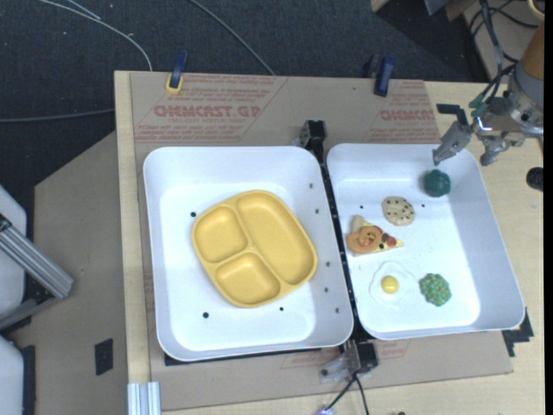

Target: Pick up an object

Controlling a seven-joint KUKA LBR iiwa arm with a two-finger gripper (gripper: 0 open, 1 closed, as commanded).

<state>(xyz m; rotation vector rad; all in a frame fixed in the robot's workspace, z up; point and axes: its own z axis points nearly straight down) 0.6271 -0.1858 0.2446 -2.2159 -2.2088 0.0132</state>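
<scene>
the gripper point(469, 143) hangs with fingers spread apart, holding nothing, above the right white bin's point(497, 232) far edge — the dark green ball point(436, 182) lies just below (near a speckled cookie point(398, 211)).

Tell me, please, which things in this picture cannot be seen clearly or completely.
- Arm, camera view: cut off by the right edge beyond the wrist.
- Pincer: open above the dark green ball; their height gap is unclear from above.
- Pizza slice toy: toppings too small to identify.
- Cables: cut off by the bottom edge.
</scene>
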